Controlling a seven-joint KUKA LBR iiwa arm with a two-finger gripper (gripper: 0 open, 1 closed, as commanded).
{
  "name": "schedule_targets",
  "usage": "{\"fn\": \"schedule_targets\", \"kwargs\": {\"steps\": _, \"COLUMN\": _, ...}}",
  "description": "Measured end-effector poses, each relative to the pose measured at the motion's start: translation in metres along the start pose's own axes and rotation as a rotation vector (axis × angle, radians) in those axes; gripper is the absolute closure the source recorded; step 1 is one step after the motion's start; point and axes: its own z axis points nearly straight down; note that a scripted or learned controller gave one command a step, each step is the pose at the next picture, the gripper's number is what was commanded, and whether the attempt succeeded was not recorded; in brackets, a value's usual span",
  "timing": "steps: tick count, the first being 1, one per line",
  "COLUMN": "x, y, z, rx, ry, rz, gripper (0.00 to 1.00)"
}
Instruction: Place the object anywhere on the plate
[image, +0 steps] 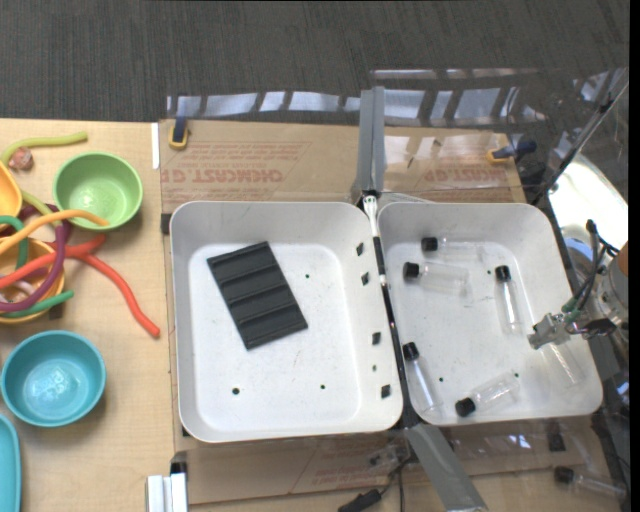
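Looks pre-grasp: gripper (548, 332) sits at the frame's right edge, near the tubes (507, 296). Can't tell its jaw state. Next it needs to grab one and carry it left to the dark plate (257, 294).

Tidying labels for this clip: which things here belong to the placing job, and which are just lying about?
For the job: black ribbed plate in the left bin; clear black-capped tubes in the right bin; the hand at that bin's right rim.
Lying about: green bowl; blue bowl; coloured cords; cardboard sheet under the bins.
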Motion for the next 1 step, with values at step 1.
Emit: {"fn": "schedule_targets", "kwargs": {"steps": 1, "x": -0.0009, "y": 0.0001, "z": 0.0485, "rx": 0.001, "ry": 0.003, "rz": -0.078, "gripper": 1.0}}
